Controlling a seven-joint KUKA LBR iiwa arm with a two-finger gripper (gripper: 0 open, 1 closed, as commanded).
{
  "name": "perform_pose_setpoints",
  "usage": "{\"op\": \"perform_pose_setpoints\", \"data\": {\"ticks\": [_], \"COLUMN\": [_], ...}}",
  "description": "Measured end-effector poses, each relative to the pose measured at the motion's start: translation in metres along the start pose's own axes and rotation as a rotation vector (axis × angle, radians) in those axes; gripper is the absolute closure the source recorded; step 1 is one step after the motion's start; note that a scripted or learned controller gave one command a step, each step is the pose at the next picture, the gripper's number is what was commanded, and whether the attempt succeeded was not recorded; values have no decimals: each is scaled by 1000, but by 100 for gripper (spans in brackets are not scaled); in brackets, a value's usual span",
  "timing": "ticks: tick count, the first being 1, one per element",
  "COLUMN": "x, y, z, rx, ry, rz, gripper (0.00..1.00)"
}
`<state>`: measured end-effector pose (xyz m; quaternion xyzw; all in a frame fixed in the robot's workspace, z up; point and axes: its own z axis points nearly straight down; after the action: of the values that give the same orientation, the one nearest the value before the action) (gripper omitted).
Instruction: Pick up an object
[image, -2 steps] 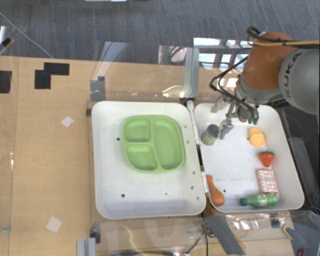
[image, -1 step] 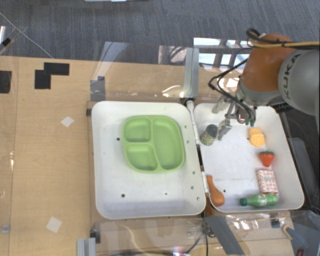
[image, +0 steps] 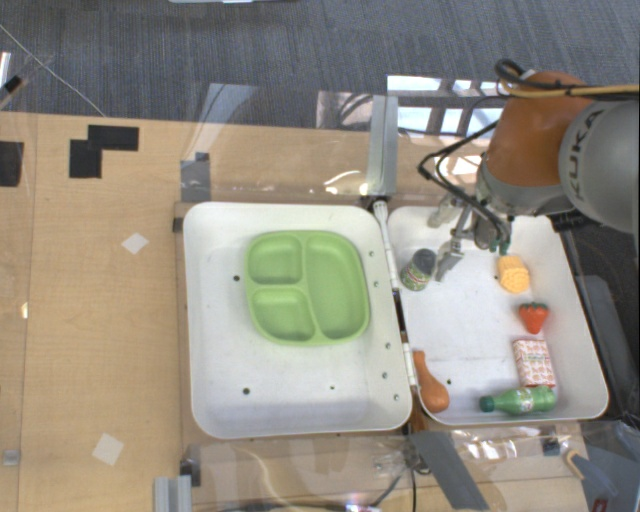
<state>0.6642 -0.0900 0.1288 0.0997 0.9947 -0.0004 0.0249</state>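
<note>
My gripper hangs over the upper left part of the right bin, below the orange wrist band. Its fingers stand apart with nothing between them, so it is open. A small dark-lidded can lies just left of the lower fingertip, close to it; I cannot tell whether they touch. Further right sit a yellow round item and a red strawberry. A red-and-white can and a green bottle lie near the front right corner.
An orange-brown item rests at the right bin's front left edge, by the divider. The left bin holds a green divided plate. Black cables loop from the arm above the right bin.
</note>
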Motion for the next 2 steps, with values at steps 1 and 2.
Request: {"op": "perform_pose_setpoints", "data": {"ticks": [1,2], "x": [0,1], "y": [-1,-1], "z": [0,0], "rx": [1,2], "ry": [2,3], "rz": [50,78], "gripper": [0,0]}}
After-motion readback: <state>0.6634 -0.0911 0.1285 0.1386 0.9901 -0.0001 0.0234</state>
